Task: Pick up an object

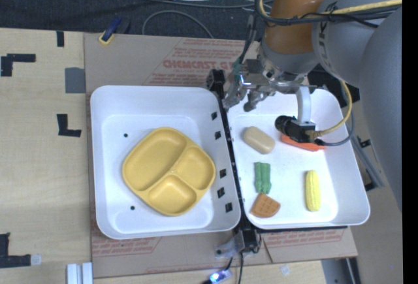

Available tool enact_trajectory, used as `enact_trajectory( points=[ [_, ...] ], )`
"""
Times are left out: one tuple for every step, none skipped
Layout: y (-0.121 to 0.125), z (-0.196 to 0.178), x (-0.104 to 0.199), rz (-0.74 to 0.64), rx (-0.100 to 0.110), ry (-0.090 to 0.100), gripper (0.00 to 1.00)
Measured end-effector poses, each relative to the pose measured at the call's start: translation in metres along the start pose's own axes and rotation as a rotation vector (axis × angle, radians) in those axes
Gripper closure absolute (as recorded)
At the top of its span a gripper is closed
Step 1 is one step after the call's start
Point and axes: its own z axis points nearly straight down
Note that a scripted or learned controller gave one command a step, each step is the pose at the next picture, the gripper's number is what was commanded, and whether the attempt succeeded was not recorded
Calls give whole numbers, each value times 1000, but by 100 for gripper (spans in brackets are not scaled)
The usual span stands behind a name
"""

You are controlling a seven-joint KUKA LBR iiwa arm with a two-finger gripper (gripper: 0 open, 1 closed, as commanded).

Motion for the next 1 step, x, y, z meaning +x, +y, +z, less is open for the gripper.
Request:
enact_trajectory(
  points=[
    [-7, 6, 51, 0, 0, 0, 100]
  ],
)
